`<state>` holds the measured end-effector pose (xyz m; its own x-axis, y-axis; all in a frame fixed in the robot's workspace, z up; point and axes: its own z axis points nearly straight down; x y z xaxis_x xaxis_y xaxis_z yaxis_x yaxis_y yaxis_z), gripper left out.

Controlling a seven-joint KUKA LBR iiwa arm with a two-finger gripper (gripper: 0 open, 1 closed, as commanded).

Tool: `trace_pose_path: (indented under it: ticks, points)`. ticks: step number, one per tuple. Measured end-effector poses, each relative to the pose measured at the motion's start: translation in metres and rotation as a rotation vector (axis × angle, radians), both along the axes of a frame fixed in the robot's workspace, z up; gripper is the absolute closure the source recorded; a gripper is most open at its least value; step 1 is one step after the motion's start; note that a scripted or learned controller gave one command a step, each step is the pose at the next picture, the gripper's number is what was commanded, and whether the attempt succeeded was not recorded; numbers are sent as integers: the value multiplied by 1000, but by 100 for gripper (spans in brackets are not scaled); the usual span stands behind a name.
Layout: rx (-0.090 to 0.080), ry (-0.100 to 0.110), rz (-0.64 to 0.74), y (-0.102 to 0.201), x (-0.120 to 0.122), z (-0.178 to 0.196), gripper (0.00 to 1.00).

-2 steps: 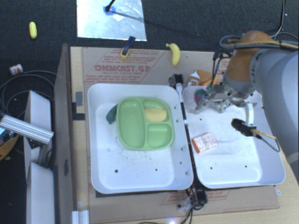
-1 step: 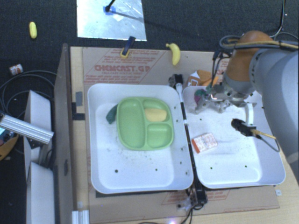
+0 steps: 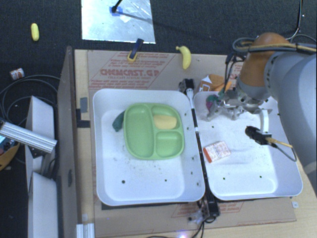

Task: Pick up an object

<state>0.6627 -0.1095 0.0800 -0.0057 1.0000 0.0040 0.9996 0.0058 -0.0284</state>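
Gripper (image 3: pixel 229 110) low in the right bin's (image 3: pixel 257 182) far corner.
I cannot tell its grip; the small teal object (image 3: pixel 212 102) beside it hugs the bin wall, so a grab may strike the wall and miss.

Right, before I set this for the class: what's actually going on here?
A grey arm reaches in from the right. Its tool is low over the upper left corner of the right bin, close to a small dark object. Whether it grips anything cannot be told. An orange and white packet lies apart in the same bin. The left bin holds a green divided tray with a yellow item in one compartment.
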Motion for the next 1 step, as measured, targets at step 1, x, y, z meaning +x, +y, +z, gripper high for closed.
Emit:
trace_pose_path:
  ticks: [1]
  points:
    - [-1, 0, 0, 0, 0, 0, 0]
